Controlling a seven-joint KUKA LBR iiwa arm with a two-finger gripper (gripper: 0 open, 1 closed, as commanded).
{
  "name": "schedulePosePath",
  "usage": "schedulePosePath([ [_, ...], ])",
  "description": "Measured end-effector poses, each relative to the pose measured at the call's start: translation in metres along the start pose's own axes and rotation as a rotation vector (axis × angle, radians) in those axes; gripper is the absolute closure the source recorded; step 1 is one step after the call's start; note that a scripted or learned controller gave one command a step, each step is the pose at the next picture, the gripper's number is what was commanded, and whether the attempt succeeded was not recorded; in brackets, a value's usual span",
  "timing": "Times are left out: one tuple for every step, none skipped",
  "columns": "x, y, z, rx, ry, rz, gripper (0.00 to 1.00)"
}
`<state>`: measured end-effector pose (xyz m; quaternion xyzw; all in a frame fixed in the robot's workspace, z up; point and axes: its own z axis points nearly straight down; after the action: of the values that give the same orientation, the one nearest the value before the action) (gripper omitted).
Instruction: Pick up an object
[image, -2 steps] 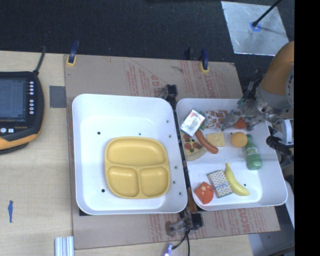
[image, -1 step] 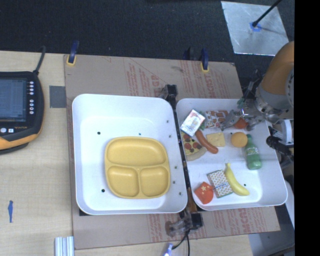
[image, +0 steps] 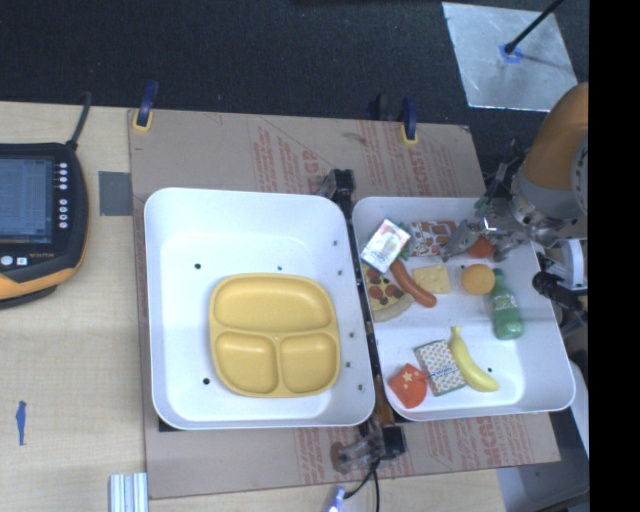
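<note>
The right bin (image: 540, 392) holds several toy foods: a white packet (image: 385, 243), a red sausage (image: 412, 283), a pizza slice (image: 383, 294), a cheese piece (image: 432, 277), an orange (image: 478, 278), a green bottle (image: 505, 314), a banana (image: 470, 362), a patterned box (image: 440, 367) and a red tomato (image: 407, 386). My gripper (image: 482, 234) hangs low over the bin's far right corner, just above the orange and beside a red-and-white carton (image: 432, 236). A small red thing shows right under it; whether it is gripped is unclear.
The left bin (image: 180, 230) bears a yellow divided plate (image: 273, 333). A teach pendant (image: 35, 220) lies on the bench at far left. Clamps (image: 408, 115) hold the cardboard sheet at the back edge. The grey and orange arm (image: 555, 150) enters at right.
</note>
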<state>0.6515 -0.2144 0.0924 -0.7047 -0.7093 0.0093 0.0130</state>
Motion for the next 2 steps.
schedulePosePath([
  [0.0,0.0,0.0,0.0,0.0,0.0,0.0],
  [0.0,0.0,0.0,0.0,0.0,0.0,0.0],
])
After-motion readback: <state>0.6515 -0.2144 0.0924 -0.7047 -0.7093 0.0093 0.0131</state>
